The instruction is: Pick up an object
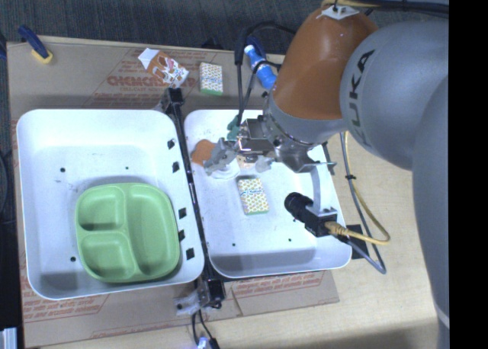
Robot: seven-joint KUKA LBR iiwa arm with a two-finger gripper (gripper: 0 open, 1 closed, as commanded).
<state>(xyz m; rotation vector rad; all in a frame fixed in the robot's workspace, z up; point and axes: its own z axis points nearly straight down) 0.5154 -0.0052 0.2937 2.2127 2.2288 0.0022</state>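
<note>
The arm (381, 73) is reaching in from the right and bending down over the right bin (267, 262). Its broad grey body is lying across the upper right, and its orange band (320, 58) is sitting above the bin's far edge. The wrist is pointing leftward and downward, so the tool (223, 154) is hanging low over the far left part of that bin, close to the rim shared with the left bin (38, 187). From this slant it is not possible to tell whether the tool is released or clenched.

An orange object (201, 151) is lying in the right bin near its far left corner, just beside the tool's tip on the side towards the left bin. Whether the two are touching cannot be told. A patterned packet (252, 195) is lying flat near the middle of the same bin, on the near side of the tool and apart from it.

In the left bin a green divided plate (126, 232) is resting flat in the near half, well apart from the tool.

Beyond the bins, on the worktop (396, 302), a small green packet (211, 78) is lying just past the right bin's far rim. A crumpled wrapper (164, 68) is lying beside it to the left, and a blue and yellow item (34, 44) is lying at the far left corner.
</note>
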